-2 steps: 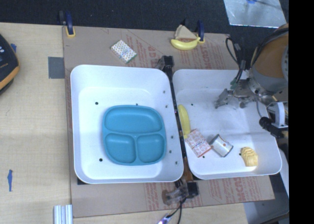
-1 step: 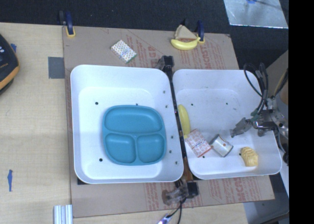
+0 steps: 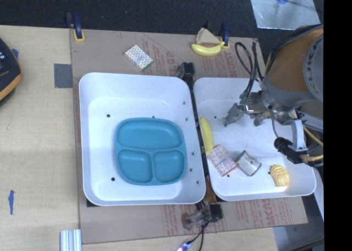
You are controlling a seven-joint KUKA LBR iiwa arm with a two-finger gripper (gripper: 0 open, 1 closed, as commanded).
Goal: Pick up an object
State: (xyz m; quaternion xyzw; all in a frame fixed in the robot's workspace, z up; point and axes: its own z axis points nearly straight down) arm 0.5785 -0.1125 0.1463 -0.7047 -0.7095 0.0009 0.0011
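Observation:
My gripper hangs over the upper middle of the right bin, open, with nothing between its fingers. Under and in front of it, on the bin floor, lie a long yellow banana-like piece against the left wall, a red-and-white packet, a small silver can on its side, and a small yellow lumpy item at the front right. The gripper is apart from all of them, roughly above the bare floor behind the packet and the can.
The left bin holds a blue divided plate. Behind the bins on the cardboard lie a yellow banana toy with a sandwich piece and a patterned packet. Black cables hang by the arm.

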